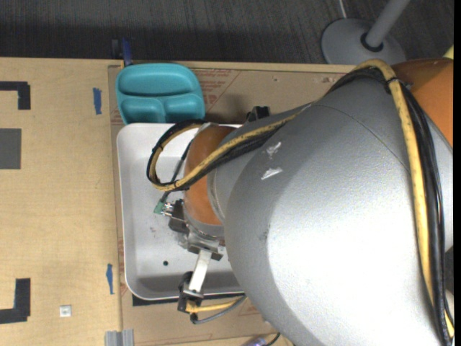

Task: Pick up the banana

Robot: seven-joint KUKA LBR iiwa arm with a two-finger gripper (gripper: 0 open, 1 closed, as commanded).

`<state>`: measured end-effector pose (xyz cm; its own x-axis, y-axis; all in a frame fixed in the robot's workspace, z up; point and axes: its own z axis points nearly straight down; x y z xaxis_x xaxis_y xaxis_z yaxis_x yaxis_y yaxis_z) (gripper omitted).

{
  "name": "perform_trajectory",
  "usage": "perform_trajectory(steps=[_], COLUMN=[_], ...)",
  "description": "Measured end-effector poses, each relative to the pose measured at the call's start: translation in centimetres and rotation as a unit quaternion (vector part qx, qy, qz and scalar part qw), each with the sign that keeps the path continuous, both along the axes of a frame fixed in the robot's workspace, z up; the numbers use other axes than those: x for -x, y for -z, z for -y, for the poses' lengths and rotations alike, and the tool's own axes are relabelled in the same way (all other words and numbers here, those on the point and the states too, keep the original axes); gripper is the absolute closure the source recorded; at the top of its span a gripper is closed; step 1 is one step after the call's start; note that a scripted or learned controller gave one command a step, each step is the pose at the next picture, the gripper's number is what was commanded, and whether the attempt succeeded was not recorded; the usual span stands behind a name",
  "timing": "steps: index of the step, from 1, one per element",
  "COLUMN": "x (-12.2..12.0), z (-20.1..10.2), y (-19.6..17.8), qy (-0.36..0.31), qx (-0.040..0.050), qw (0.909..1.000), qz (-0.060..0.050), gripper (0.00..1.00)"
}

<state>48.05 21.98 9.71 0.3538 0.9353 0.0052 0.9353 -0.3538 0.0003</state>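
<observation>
Camera view: the arm [324, 207] reaches in from three o'clock, and its grey bulk covers most of the frame. Its wrist hangs low over the white bin [137, 215], toward nine o'clock of centre. The gripper [189, 231] points down into that bin, seen from behind, and I cannot tell whether it is released or clenched. Nor can I tell where the banana lies: the bare bin floor toward nine o'clock carries nothing yellow, so it is probably hidden under the wrist. A teal moulded tray [160, 92] sits just beyond the bin's twelve o'clock rim, apart from the gripper. I judge this to be the descent or grasp attempt, with nothing yet confirmed as held. The next move calls for a firm closure on the fruit and then a straight lift clear of the bin walls.
</observation>
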Motion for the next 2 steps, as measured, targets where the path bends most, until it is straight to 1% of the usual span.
perform_trajectory(steps=[1, 2], x=[-0.17, -0.15], z=[-0.47, -0.52], y=[0.83, -0.13], qy=[0.202, 0.2], qx=[0.0003, 0.0005], qw=[0.9795, 0.9798], qz=[0.003, 0.002], gripper=[1.0, 1.0])
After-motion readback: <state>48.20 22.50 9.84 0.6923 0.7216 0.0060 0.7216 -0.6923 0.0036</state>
